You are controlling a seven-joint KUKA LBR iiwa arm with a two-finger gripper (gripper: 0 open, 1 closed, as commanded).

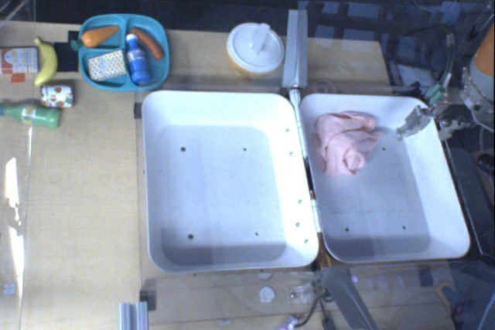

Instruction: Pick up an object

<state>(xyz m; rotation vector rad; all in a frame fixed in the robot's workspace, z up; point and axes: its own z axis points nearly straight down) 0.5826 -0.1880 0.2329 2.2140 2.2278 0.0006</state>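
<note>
Taking the soft, crumpled pale-pink cloth-like object [346,141] as the landmark, everything sorts out from left to right. Far to its left, on the wooden bench beyond both bins, lie a yellow toy banana [46,62] and a green bottle laid on its side [31,115], and nearer but still well to the upper left sits a teal divided plastic plate [124,52] with toy food in it. The large shallow white left bin [220,180] is immediately left of the pink object's bin, and a round white-lidded yellow cup [256,48] stands up and to the left of the object, outside the bins. The pink object itself lies in the upper left part of the shallow white right bin [387,189], close to the bin's left wall but apparently not pressed against it. To its right, near the bin's upper right corner and apart from the object, hangs the grey metal two-finger gripper [414,122]; at this size I cannot tell how wide it is set, and nothing shows in it. The step in hand appears to be the approach. To do it well, the gripper should travel left until centred over the bunched middle of the object, then descend straight down; a limp thing like this likely grips best at its thickest fold, not at a thin edge.
</note>
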